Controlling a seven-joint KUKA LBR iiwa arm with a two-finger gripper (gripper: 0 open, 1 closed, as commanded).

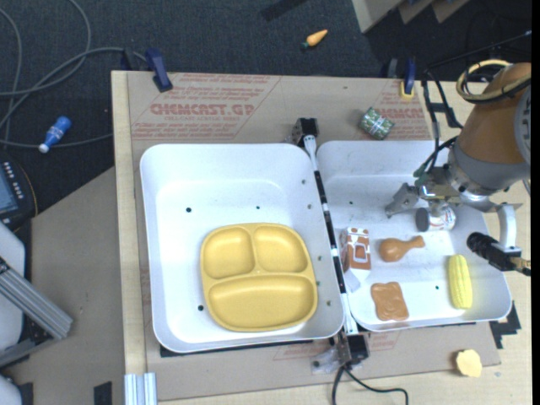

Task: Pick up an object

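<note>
**Gripper over right bin, nothing between fingers**

Gripper (426,213) sits over the upper middle of the right bin (371,160), arm (494,133) coming in from the right with the orange band above the wrist. Fingers look spread: one dark finger (400,202) angles out to the left, the other part sits around the round metallic piece just right of it. Nothing pinched between them. Exact height above the bin floor can't be judged.

Right bin contents:
- Toy chicken drumstick (400,247), just below the gripper, near but apart from it.
- Brown-and-white waffle-like piece (357,249) at the bin's left wall, left of the drumstick.
- Flat brown toast-like piece (389,301) near the front edge.
- Corn cob (460,281) lying lengthwise by the right front corner.

Left bin (169,184) holds a yellow divided plate (257,275), three compartments, sitting in its front half.

Outside the bins, on the counter (211,108):
- Small green crumpled object (376,123) behind the right bin.
- Yellow lump (468,363) at the front right corner.
- Blue clamps (158,70) at the back edge.

On the floor: small orange item (315,37) behind the counter, blue-and-white bottle (56,133) to the left among cables.
</note>
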